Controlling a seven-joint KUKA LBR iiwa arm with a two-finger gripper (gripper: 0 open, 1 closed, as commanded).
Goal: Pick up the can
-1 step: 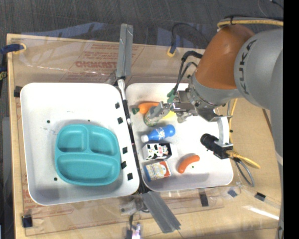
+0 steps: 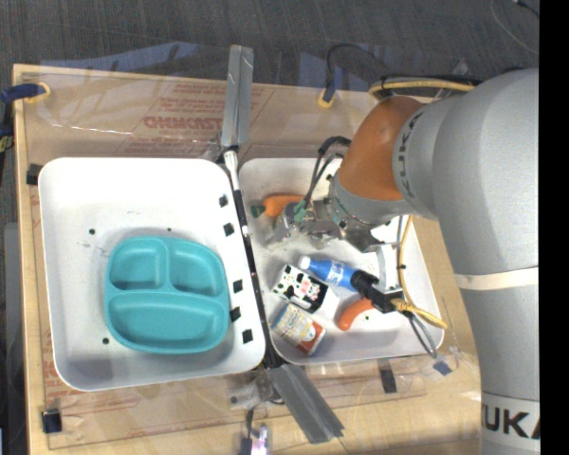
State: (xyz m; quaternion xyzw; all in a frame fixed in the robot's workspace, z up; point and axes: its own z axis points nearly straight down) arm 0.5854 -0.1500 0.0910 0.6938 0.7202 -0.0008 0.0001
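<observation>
Here arm (image 2: pixel 436 150) bent down over right bin (image 2: pixel 417 339), tool (image 2: pixel 308 218) near can (image 2: pixel 298 327); tool state unclear.

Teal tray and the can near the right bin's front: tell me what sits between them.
In the camera view, the bins' adjoining white walls, with black clips, lie between the teal tray and the can.

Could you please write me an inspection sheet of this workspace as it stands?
Surface: bench under clear sheeting, bearing two white bins.
Job's things: small can lying near the right bin's front edge.
Clutter: teal divided plate in the left bin; bottle, patterned box, orange pieces in the right.
Pincer: hidden beneath the wrist over the right bin's far end.
Cables: yellow cable at the right bin's edge.
Surroundings: dark carpet.
</observation>
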